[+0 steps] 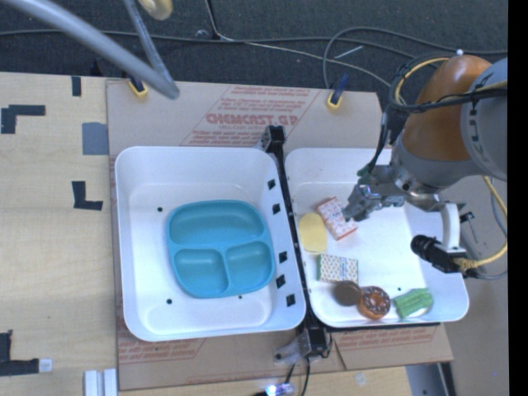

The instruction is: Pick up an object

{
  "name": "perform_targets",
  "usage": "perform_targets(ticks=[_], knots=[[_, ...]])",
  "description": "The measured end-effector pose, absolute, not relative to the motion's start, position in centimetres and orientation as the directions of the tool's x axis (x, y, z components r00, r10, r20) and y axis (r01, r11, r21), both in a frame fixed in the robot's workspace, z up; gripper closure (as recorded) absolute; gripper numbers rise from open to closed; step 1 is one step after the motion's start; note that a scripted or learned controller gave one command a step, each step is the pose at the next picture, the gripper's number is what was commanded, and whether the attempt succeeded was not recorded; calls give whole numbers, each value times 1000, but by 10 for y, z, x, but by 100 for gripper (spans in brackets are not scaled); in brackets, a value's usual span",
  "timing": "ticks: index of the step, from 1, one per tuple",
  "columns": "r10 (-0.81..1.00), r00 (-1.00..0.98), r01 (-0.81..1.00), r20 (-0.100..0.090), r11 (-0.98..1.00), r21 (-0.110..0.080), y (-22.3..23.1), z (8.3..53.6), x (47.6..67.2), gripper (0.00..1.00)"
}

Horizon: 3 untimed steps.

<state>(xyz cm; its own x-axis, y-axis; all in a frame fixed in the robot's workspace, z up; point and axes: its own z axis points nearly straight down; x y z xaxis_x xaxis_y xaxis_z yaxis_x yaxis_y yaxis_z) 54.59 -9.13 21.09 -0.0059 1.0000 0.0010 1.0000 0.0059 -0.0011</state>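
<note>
Doughnut (pixel 374 302) below tool (pixel 360 204) (arm bent)

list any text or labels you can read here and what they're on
"CHEMCAST GP", in red, on the brown cardboard sheet under the bins; the smaller red lines around it are too blurred to read.
Print on the small red-and-white packet and the green-patterned packet: too small to read.

A rounded grey arm (pixel 462 151) is seen, capped by a glossy orange band (pixel 450 85). Thin black and yellow cables (pixel 404 81) are looped around the wrist. A dark metal claw (pixel 356 209) is carried below, and a black cylindrical fitting (pixel 433 252) is mounted alongside
</note>
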Motion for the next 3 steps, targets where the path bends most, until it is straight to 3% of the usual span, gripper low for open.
perform_targets(ticks=[2,3], knots=[[1000,-7,1000,1,7,-2,11,198,543,100],[1000,-7,1000,1,7,-1,58,207,533,100]])
